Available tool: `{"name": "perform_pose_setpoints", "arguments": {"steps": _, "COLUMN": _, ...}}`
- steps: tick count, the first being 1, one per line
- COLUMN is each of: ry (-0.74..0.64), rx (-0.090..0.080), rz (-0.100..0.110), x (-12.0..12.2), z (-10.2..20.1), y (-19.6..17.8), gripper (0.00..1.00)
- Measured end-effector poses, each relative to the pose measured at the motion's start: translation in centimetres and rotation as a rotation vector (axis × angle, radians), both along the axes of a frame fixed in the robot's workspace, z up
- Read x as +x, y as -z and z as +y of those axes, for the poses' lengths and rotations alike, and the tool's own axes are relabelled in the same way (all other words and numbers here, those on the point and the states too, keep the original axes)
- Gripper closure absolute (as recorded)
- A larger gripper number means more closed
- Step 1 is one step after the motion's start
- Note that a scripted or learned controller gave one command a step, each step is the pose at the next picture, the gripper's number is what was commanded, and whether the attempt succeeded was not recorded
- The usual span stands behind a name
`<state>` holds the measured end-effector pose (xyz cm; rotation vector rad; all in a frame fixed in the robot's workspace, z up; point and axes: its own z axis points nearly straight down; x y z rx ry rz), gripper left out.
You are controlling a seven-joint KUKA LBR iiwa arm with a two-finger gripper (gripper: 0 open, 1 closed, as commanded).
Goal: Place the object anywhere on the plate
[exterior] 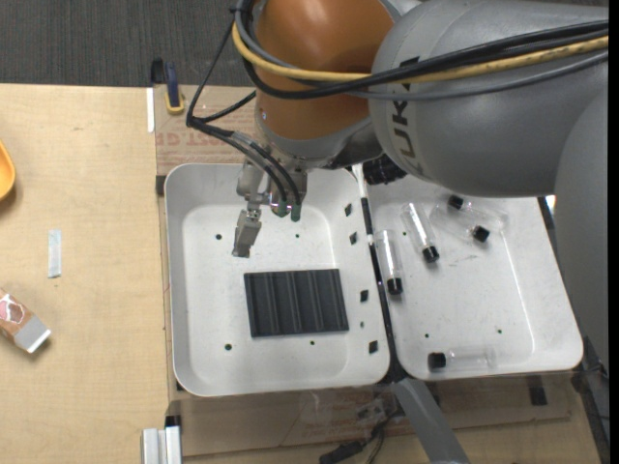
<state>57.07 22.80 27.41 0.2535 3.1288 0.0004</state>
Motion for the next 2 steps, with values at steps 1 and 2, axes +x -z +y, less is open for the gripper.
{"name": "perform_pose_setpoints", "arguments": {"steps": 1, "ry": 0.123, "rx": -0.002, "rz": 0.005, "x": -6.31, "z": -0.01, "y": 13.51, "gripper": 0.00}}
{"name": "perform_pose_setpoints", "arguments": {"steps": 2, "ry": 0.131, "rx": -0.002, "rz": 0.004, "x": -6.16, "z": -0.30, "y": 12.67, "gripper": 1.00}}
